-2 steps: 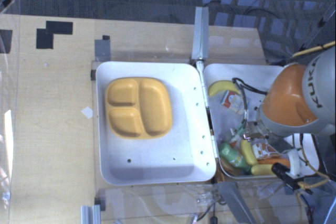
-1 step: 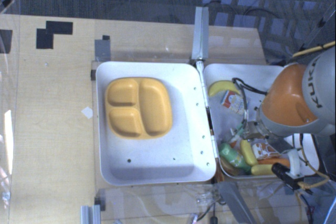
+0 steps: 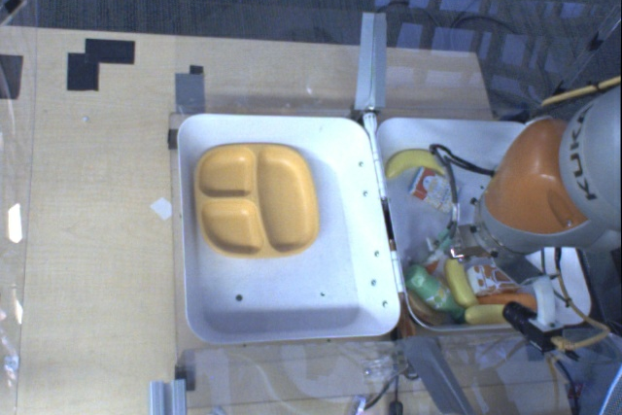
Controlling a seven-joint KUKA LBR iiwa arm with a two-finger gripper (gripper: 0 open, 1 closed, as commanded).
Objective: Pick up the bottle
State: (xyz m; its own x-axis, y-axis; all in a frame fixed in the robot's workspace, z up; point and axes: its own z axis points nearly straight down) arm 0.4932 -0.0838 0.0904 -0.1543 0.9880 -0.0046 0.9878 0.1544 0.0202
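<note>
The green bottle lies on its side in the front left corner of the right bin. My gripper hangs low in that bin below the orange band of the arm. It sits just behind and to the right of the bottle, amid cables and clutter. The arm's body hides much of the bin's right half.
Around the bottle lie a yellow item, an orange carrot-like piece and a yellow piece. A banana and a small carton sit at the back. The left bin holds a yellow divided plate.
</note>
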